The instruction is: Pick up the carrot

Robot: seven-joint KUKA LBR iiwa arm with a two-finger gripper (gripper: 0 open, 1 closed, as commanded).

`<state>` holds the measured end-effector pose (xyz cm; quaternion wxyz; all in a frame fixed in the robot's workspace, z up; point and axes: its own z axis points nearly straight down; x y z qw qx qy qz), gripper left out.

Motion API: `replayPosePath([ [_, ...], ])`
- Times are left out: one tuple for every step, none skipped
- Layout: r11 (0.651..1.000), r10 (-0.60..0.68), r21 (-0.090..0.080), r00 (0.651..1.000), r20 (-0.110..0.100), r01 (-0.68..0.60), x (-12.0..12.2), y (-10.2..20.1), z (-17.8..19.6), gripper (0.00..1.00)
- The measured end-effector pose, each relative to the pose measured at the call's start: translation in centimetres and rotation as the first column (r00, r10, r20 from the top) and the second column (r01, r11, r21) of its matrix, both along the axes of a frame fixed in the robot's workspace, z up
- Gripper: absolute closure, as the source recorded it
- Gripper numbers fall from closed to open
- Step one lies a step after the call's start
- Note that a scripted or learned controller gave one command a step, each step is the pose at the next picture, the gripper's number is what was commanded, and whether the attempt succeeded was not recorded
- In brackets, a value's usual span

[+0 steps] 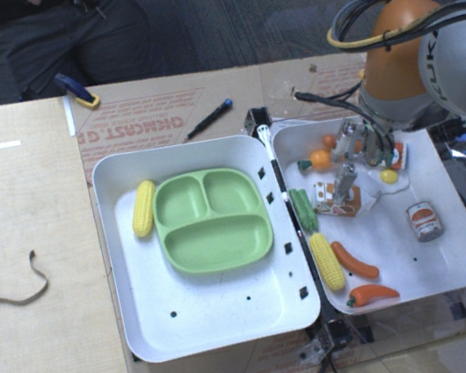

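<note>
Since the carrot (373,294) lies at the right bin's (452,214) near rim, well apart from my gripper (359,150) hovering over the far clutter, I cannot tell how it stands.

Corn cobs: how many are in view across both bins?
2. One corn cob lies in the left bin, left of the green plate. The other lies in the right bin, near its left wall. More could hide beneath the gripper.
</note>
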<state>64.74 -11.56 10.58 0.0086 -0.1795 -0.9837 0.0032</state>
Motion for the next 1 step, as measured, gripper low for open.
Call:
replayPosePath([
  [0.983, -0.184, -0.009, 0.983, 0.005, 0.184, -0.01, 0.82, 0.04, 0.00],
])
